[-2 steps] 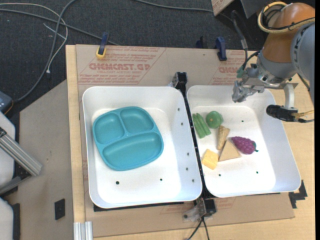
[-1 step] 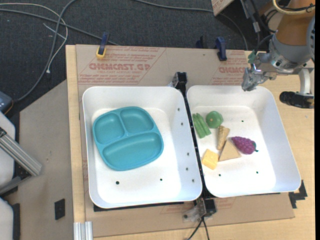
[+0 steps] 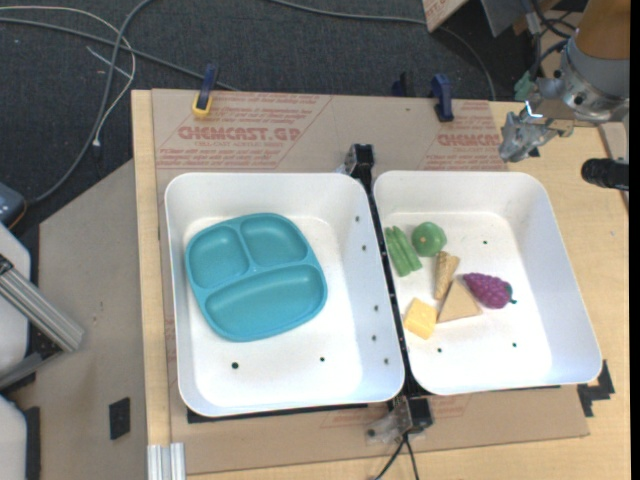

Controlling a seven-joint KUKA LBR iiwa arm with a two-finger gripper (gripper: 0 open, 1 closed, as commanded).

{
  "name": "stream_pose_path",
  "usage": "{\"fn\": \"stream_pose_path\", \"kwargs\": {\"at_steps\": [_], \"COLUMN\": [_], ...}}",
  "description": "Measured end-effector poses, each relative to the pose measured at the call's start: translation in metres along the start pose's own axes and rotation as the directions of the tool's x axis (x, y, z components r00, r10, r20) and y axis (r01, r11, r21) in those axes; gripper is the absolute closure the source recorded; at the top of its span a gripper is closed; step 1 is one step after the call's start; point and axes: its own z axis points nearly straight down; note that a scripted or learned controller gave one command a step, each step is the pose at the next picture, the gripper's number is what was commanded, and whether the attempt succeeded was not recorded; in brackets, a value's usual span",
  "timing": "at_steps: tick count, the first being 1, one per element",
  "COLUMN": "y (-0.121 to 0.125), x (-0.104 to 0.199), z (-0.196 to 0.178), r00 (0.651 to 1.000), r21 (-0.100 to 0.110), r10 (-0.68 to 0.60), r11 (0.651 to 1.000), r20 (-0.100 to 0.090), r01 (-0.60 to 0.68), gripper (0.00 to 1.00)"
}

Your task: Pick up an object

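Approach step, nothing picked yet; gripper hangs above the worktop past the right bin's far corner, well apart from the items; can't tell its state, too small and blurred. Candidates cluster in the right bin: grapes, pepper, cheese, beans; left bin has a blue plate. Next: swing over one item, likely grapes, then descend.
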Motion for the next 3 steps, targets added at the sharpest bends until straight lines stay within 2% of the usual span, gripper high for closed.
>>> {"fn": "stream_pose_path", "kwargs": {"at_steps": [1, 2, 3], "y": [-0.029, -0.054, -0.071], "x": [0.048, 0.093, 0.133], "z": [-0.003, 0.013, 0.011], "r00": [1.0, 1.0, 1.0], "r21": [0.011, 0.012, 0.01], "r10": [-0.001, -0.002, -0.001], "r11": [1.0, 1.0, 1.0], "r20": [-0.003, -0.003, -0.003], "r01": [0.001, 0.002, 0.001], "gripper": [1.0, 1.0, 1.0]}}
